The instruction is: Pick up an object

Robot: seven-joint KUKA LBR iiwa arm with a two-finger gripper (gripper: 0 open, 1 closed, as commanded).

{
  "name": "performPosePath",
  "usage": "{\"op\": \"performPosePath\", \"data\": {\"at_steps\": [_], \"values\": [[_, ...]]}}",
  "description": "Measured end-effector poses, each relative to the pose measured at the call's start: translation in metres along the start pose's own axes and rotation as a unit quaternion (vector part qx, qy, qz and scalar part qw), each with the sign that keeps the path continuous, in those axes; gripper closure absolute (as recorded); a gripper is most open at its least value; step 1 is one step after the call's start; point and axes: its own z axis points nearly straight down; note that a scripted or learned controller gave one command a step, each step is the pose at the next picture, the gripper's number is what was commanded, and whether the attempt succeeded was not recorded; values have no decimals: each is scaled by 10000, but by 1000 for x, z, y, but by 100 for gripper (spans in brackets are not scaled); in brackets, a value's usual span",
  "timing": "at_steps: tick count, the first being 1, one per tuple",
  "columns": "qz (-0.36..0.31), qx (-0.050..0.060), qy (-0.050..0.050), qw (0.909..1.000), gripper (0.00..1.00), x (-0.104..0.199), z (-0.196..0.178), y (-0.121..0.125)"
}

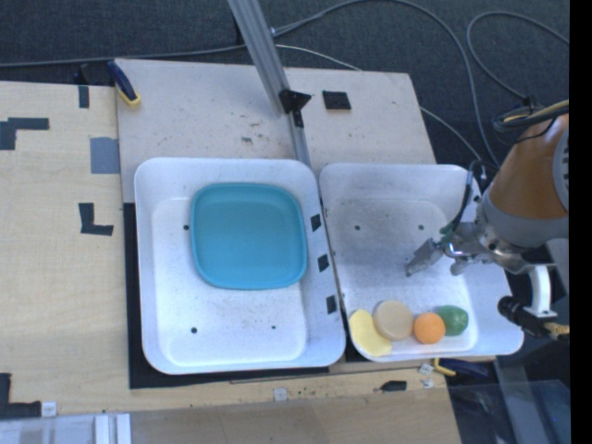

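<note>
Along the near edge of the right bin point(370, 202) lie several small items in a row: a yellow piece point(364, 335), a beige round piece point(392, 319), an orange ball point(428, 328) and a green piece point(453, 318). My gripper point(424, 258) hangs over the right part of that bin, a little above and behind the row, touching none of them. Nothing shows in its grasp. The grey and orange arm point(527, 188) comes in from the right.
The left bin point(157, 248) holds a square blue plate point(248, 235). A metal pole point(268, 58) rises from behind the bins. Cables lie on the dark floor at the back right. A yellow-tipped tool point(123, 83) sits at the back left of the bench.
</note>
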Motion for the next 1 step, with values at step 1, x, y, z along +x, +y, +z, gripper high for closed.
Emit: {"op": "performPosePath", "data": {"at_steps": [1], "values": [[1,1,0,10000,0,1,53,-1]]}}
